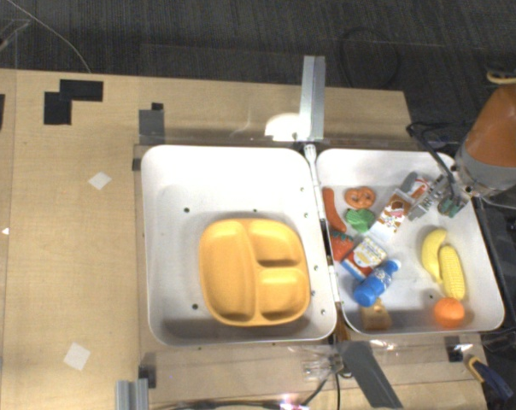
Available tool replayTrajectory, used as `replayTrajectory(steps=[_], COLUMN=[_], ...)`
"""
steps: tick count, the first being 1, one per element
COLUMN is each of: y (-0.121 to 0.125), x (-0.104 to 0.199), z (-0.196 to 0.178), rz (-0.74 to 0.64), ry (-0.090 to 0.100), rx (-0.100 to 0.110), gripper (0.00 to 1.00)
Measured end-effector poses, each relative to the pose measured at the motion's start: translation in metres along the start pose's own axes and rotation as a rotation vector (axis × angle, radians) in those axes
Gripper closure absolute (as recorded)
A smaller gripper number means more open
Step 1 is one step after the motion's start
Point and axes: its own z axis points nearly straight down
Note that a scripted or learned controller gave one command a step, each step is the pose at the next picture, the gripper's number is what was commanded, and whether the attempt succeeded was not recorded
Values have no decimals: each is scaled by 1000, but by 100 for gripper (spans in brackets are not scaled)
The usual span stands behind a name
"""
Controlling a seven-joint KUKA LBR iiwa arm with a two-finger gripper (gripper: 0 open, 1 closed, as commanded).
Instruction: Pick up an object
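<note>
Object to pick: a small red and white packet point(395, 213) lies in the right bin point(489, 314), near that bin's far right corner. It is my guess for the target, since it lies closest to the arm's tip.
Gripper point(437, 193): it sits low over the far right part of the right bin, at the end of the grey arm with the orange band point(497, 131). The tip looks small and blurry.
Jaws: I cannot tell if they are spread or pressed together. Nothing shows between them.
Way to go: the packet lies just beside the jaws, toward the wall shared by the two bins. Its long side runs slanted, from the bin's far right toward its near left.
Right bin, other things: a yellow banana point(430, 250) and a corn cob point(452, 272) lie side by side near the right wall. An orange point(449, 312) sits near the near right corner. A blue bottle point(376, 284), a green toy point(359, 220), a round brown cookie face point(359, 197) and a long red toy point(331, 209) crowd the left side.
Left bin point(168, 178): it holds a yellow divided plate point(254, 270), toward the near edge.
Table point(61, 254): pale wood, carrying both bins.
</note>
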Motion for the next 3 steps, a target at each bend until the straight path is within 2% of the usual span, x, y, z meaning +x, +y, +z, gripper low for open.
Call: replayTrajectory(steps=[1,2,3], y=[34,-56,-53], x=[91,72,74], z=[-76,-146,-144], rz=[112,-3,-8], ry=[13,8,12], rx=[3,6,7], gripper=[100,100,0])
